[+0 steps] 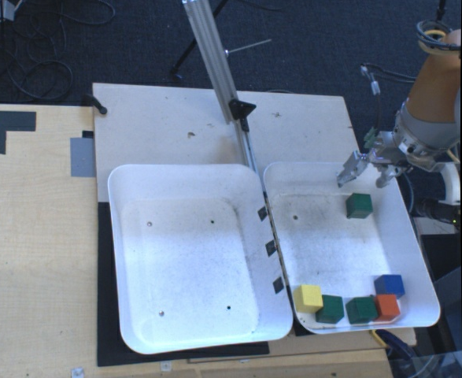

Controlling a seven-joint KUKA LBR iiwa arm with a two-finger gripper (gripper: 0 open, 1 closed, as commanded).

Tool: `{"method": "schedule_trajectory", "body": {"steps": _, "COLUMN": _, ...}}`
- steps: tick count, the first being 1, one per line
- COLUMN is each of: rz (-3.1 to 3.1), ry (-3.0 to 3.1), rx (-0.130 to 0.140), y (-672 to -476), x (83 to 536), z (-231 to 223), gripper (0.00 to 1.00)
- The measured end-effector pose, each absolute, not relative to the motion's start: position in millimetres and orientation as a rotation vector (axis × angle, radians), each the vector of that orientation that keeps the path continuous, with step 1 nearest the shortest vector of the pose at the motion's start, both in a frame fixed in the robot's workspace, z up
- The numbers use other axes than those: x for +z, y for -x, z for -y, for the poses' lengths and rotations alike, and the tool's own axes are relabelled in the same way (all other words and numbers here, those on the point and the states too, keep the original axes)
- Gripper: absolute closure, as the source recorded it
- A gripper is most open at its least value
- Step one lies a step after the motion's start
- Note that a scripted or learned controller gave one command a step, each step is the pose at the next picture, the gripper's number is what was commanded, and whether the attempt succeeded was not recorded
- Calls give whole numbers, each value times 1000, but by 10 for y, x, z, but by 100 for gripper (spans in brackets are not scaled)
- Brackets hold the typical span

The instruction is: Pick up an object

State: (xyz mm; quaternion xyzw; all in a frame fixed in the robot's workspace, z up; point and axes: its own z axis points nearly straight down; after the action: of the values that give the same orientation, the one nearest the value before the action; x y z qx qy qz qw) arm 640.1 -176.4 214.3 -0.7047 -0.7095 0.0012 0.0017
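1. Worktop (175, 124) carries two white bins; arm enters from right.
2. Jaws (364, 173) spread wide, holding nothing, at right bin (419, 282) far edge.
3. Green cube (359, 205) just beside them; five more cubes (349, 304) along near edge.

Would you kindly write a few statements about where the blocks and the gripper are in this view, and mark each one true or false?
1. Every block lies in the right bin. True.
2. The gripper holds the lone green block. False: the block lies on the bin floor, below the open fingers and apart from them.
3. The yellow block is the leftmost of the cluster along the bin's near edge. True.
4. The blue block lies in the left bin. False: it lies in the right bin, just behind the orange block.
5. Three green blocks are in view. True.
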Motion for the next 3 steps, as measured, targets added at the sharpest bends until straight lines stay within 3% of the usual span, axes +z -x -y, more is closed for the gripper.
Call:
{"method": "schedule_trajectory", "body": {"steps": 1, "rz": 2224, "ry": 2222, "rx": -1, "y": -6568, "x": 1111, "z": 2053, "gripper": 0}}
{"method": "schedule_trajectory", "body": {"steps": 2, "rz": 2224, "ry": 2211, "rx": -1, "y": -6276, "x": 1196, "z": 1218, "gripper": 0}}
{"method": "schedule_trajectory", "body": {"steps": 3, "rz": 2220, "ry": 2218, "rx": 1, "y": -6064, "x": 1408, "z": 1080, "gripper": 0}}
